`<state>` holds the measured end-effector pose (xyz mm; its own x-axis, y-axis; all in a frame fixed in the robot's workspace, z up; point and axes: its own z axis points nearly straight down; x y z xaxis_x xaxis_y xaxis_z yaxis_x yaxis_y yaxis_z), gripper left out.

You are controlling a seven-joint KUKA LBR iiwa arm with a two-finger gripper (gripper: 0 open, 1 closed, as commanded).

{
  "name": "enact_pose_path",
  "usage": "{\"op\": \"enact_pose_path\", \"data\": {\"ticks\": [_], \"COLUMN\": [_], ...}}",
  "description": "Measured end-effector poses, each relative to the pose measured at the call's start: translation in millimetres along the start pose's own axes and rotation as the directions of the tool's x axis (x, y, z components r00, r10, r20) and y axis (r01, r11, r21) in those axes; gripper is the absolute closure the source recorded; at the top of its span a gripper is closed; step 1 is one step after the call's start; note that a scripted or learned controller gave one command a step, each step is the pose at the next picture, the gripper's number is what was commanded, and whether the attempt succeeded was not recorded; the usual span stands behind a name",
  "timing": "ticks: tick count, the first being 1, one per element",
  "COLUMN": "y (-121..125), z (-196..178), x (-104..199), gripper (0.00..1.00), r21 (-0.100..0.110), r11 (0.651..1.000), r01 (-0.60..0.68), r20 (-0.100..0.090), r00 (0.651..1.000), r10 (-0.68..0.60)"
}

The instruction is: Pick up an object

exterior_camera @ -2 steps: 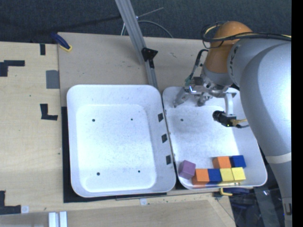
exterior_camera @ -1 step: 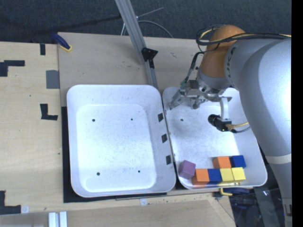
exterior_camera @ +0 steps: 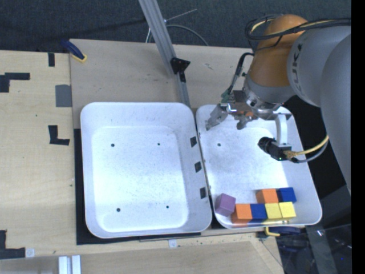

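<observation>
Hanging over the far end of the right bin (exterior_camera: 296,153), the gripper (exterior_camera: 228,119) has its two fingers spread apart, one grey finger (exterior_camera: 215,117) reaching toward the bin's left wall and the other (exterior_camera: 243,120) nearer the wrist, with nothing between them. Bare white floor shows through the gap. The left finger's tip sits close to the rim shared with the left bin (exterior_camera: 137,170); whether it touches that rim is hard to tell from this slant.

The blocks lie well apart from the gripper, packed into the near end of the right bin. A purple block (exterior_camera: 226,203) sits alone by the left wall, slightly turned. Beside it run an orange block (exterior_camera: 243,211), a blue block (exterior_camera: 258,211), and two yellow blocks (exterior_camera: 273,210) (exterior_camera: 287,209) in a row along the near rim, touching or nearly so. Behind them stand a second orange block (exterior_camera: 266,196) and a second blue block (exterior_camera: 286,194).

The middle of the right bin, between gripper and blocks, is open floor. A black cable fitting (exterior_camera: 271,146) hangs over the bin's right side, with a yellow cable (exterior_camera: 311,148) trailing from it.
</observation>
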<state>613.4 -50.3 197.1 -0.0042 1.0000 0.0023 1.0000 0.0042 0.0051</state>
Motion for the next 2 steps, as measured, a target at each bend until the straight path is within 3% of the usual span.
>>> {"op": "enact_pose_path", "data": {"ticks": [2], "y": [24.6], "z": [6.0], "x": [90.6], "gripper": [0.0], "r21": [0.006], "r11": [1.0], "r01": [0.002], "r20": [0.001], "r00": [1.0], "r10": [-0.002]}}
